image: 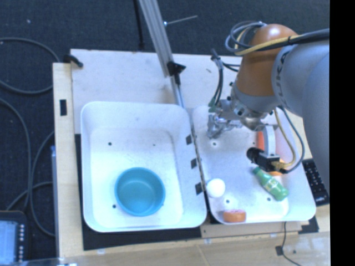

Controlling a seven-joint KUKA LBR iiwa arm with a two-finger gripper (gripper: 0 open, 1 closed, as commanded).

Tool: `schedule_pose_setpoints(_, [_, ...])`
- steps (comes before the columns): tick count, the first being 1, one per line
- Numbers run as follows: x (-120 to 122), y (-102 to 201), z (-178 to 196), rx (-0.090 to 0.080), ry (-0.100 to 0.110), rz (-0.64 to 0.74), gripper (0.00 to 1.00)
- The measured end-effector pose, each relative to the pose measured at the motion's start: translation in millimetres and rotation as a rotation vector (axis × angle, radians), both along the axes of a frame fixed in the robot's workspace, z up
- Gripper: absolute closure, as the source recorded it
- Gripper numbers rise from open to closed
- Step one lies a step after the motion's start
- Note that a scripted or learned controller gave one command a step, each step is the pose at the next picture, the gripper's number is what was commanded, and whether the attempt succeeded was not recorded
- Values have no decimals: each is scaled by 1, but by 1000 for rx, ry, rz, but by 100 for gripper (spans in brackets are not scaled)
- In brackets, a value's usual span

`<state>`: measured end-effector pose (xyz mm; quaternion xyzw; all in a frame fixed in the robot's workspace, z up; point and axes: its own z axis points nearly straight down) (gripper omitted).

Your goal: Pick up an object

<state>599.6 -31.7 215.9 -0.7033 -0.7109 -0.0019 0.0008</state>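
Blue bowl (140,190) in one bin (95,122); white ball (216,187), green bottle (272,184) in other.

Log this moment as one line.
hand: above right bin | right bin holds: white ball, green bottle, orange item | left bin holds: blue bowl

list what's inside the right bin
The right bin holds a white ball, an orange piece and a green bottle. The arm covers its far right part.

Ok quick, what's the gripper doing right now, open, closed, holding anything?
Gripper: cannot be told whether it is open or closed. It is over the far left corner of the right bin, well apart from the white ball.
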Motion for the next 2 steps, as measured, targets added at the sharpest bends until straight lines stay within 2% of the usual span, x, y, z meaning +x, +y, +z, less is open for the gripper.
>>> schedule_pose_setpoints(1, [26,52,-1,0,1,-1,100])
schedule_pose_setpoints(2, [31,103,9,0,2,0,100])
